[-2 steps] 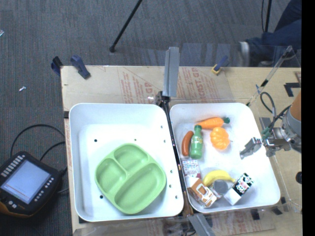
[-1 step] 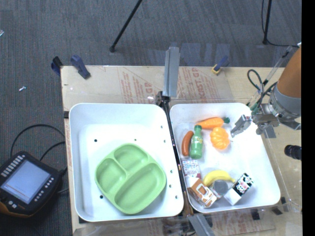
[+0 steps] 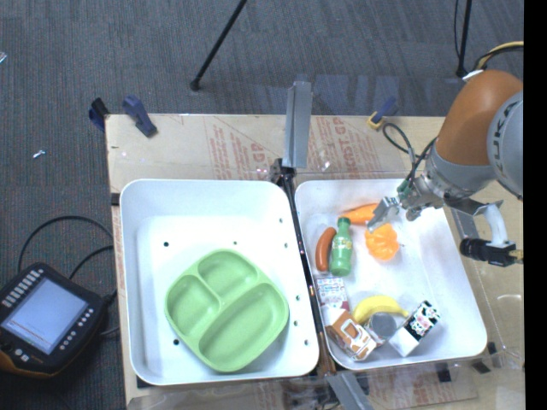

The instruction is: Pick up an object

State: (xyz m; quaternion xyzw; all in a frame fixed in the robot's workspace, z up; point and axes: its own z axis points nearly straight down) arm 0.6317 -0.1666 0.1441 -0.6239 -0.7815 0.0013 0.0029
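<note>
My gripper hangs low over the upper part of the right bin, on the arm that reaches in from the right. It is just above an orange pepper and at the right end of a carrot. Left of these, a green bottle and a reddish sausage lie side by side. Near the bin's front lie a banana, a cow-patterned carton, a grey can, a brown box and a small packet.
The left bin holds a green divided plate. A grey post stands behind the rim where the two bins meet. The right bin's right side, below the arm, is bare white floor.
</note>
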